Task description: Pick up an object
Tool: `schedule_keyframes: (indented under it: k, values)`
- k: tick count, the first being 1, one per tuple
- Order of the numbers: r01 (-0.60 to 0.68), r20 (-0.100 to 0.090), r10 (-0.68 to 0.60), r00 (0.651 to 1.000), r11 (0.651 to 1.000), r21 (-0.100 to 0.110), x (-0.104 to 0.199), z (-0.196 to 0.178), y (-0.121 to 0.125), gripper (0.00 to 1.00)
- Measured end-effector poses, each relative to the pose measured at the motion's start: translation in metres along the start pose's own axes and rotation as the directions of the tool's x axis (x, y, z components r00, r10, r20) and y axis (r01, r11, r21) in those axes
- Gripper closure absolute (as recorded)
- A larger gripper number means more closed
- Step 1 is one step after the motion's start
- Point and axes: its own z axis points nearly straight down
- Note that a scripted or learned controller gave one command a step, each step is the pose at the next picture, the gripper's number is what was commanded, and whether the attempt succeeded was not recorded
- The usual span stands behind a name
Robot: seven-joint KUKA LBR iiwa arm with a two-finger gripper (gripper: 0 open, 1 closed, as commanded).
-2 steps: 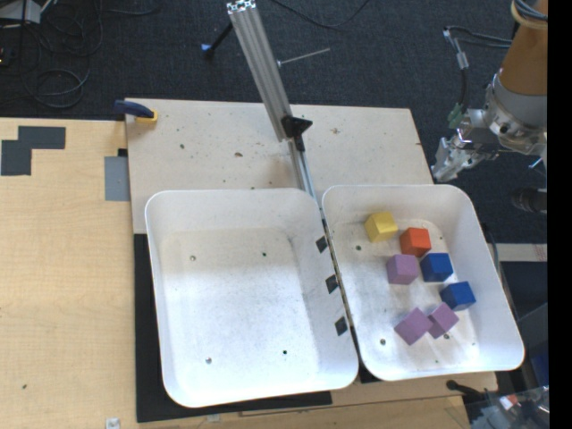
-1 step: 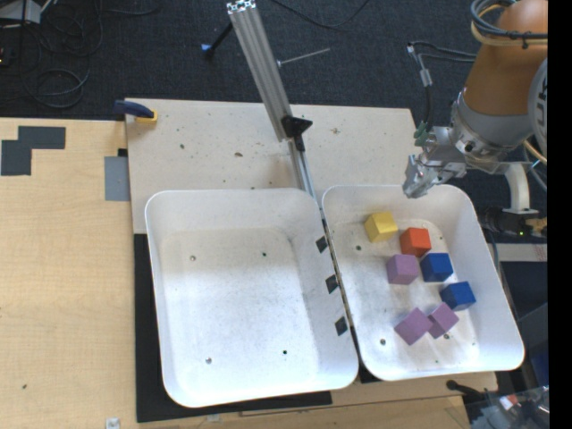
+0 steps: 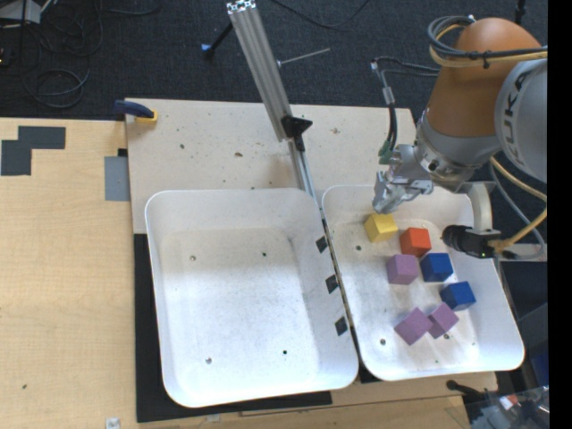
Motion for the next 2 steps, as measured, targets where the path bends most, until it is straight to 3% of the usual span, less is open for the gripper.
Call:
schedule_keyframes:
  k: [2]
  values:
    - [-0.001, 0.001, 0.001, 1.000, 1.000, 0.000, 0.106, 0.028, -0.028, 1.00]
